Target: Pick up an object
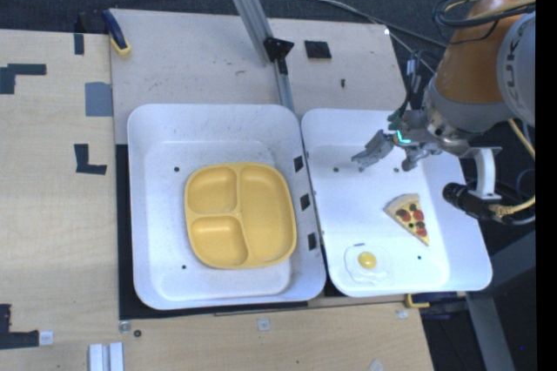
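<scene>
camera view: my fingers (390, 150) hang spread open, holding nothing, above the far part of the right bin (348, 127). pizza slice (409, 215) lies nearer, fried egg (366, 261) at the near edge; yellow divided plate (240, 214) in the left bin (144, 204). risk, as i judge it: both are flat, so my tips may skid over them and close on air.
</scene>
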You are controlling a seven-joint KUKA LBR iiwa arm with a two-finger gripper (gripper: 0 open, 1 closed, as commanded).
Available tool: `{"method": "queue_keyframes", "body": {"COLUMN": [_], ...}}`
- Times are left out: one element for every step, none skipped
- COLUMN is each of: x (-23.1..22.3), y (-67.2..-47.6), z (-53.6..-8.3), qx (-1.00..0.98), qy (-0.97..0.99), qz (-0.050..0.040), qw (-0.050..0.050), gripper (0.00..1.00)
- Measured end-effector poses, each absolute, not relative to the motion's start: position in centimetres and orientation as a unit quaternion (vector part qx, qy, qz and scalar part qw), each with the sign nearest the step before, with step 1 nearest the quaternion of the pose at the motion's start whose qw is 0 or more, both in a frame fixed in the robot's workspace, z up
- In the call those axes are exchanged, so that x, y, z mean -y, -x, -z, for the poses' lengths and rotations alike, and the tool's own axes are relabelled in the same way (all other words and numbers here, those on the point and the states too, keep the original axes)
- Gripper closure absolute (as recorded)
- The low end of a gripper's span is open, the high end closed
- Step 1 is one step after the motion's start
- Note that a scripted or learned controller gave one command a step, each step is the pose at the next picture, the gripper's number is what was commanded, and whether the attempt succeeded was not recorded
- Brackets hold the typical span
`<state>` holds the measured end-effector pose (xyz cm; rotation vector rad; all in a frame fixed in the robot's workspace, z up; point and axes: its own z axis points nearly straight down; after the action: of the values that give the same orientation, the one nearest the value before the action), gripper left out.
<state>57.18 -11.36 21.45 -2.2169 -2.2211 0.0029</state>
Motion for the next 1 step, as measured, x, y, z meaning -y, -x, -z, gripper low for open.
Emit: {"method": "queue_keyframes", "body": {"x": [11.36], "y": [-57.23], "z": [-21.51], "qx": [0.708], "qy": [0.706], "qz": [-0.0004], "qw": [0.001], "gripper": [0.00]}}
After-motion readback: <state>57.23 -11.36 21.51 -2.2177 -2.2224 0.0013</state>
